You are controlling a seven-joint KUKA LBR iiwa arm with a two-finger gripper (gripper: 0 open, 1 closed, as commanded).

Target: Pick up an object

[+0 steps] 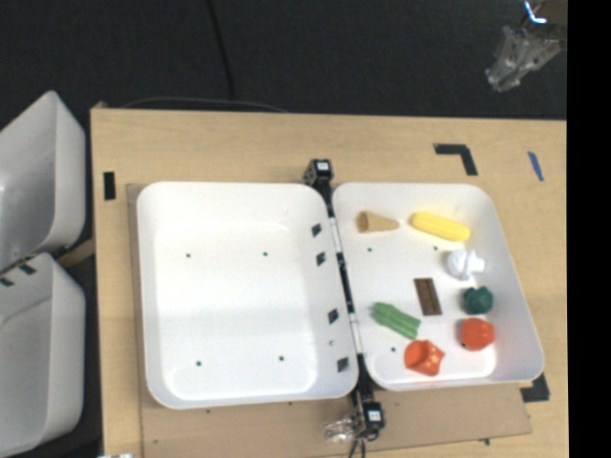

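Nothing yet picked up; whole task left. Nearest, in right bin (516, 356): red pepper (424, 356), tomato (476, 332), green pod (395, 319). Further back: brown bar (429, 296), dark green lump (477, 300), white piece (465, 263), yellow corn (440, 225), tan cone (377, 222). Left bin (153, 284) alongside, on tan tabletop (239, 141). Beyond, dark floor; tool (520, 57) raised far off, grip state impossible to tell.
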